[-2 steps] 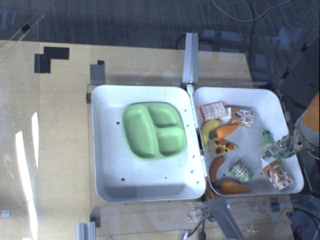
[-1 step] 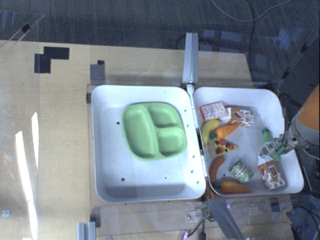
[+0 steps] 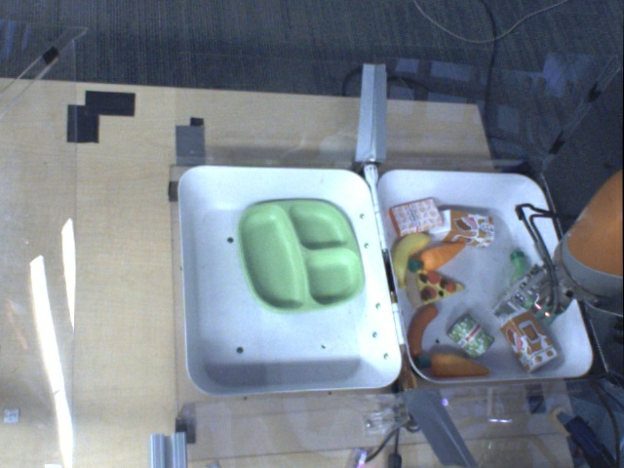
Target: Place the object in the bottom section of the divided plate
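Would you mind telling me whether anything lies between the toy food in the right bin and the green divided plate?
Only the raised rims where the two bins meet stand between the toy food and the green plate. The gripper is over the right bin, among the items there.

arm (image 3: 597,237) cut off by right edge; just the orange band and wrist in frame. gripper (image 3: 526,295) small and blurred among clutter in right bin (image 3: 487,181), finger state unreadable. small green item (image 3: 518,259) beside it too small to identify. printing on cartons (image 3: 417,215) illegible. cable (image 3: 468,18) runs off top edge.
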Robot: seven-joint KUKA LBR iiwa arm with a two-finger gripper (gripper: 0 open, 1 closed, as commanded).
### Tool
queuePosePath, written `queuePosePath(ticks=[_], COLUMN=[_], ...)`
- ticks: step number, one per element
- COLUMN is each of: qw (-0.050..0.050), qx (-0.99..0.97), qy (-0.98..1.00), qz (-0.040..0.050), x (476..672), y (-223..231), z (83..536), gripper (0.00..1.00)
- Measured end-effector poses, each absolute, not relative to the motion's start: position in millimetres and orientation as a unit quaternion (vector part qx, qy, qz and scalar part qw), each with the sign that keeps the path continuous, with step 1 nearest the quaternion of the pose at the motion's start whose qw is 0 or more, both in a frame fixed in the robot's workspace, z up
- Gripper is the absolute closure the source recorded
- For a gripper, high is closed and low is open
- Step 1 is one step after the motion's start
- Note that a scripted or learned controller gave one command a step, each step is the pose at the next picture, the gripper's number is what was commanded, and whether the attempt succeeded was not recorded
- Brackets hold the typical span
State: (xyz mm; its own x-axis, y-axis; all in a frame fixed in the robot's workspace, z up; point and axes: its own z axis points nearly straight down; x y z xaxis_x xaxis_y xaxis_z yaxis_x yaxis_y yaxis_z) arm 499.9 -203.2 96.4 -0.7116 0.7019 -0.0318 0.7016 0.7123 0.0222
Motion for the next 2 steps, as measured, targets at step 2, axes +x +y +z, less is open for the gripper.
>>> queuePosePath(ticks=[2], qw=[0.005], qx=[0.295], qy=[0.956], qz=[0.0007], x=[490.0], y=[-204.8], z=[104.9], gripper=[1.0])
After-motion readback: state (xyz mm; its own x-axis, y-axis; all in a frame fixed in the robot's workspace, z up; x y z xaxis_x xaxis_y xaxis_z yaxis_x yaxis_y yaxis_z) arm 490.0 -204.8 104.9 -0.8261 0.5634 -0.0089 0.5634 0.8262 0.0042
